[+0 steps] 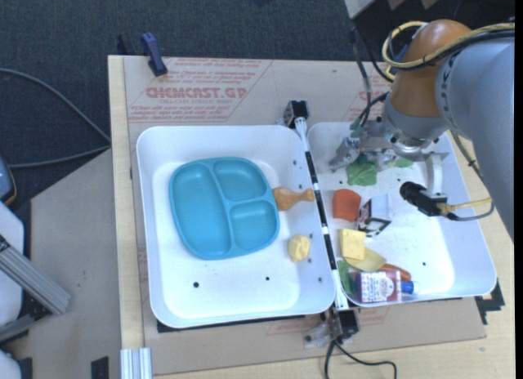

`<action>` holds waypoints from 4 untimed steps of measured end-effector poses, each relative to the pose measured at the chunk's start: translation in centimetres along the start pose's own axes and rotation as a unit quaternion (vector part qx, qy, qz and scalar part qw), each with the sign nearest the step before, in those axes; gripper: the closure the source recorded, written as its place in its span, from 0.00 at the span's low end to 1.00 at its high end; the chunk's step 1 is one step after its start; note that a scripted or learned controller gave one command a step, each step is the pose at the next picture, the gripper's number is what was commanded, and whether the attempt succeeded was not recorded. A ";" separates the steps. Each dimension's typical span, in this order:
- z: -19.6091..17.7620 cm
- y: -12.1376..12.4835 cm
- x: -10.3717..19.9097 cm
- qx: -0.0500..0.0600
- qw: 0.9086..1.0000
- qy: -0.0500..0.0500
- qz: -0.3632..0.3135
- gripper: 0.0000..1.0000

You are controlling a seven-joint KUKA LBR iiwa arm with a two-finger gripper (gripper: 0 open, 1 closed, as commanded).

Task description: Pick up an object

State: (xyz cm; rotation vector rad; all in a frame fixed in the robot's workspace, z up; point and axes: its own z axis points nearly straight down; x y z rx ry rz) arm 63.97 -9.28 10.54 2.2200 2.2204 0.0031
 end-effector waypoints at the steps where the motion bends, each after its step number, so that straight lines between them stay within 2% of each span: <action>1: -1.0 0.1 0.1 -0.001 1.000 0.000 0.000 1.00; 2: -1.0 0.1 0.1 -0.001 1.000 0.000 0.000 0.00; 3: 2.1 1.1 0.1 0.000 1.000 0.000 -0.001 0.00; 4: 1.0 1.1 0.1 -0.001 1.000 -0.001 -0.001 1.00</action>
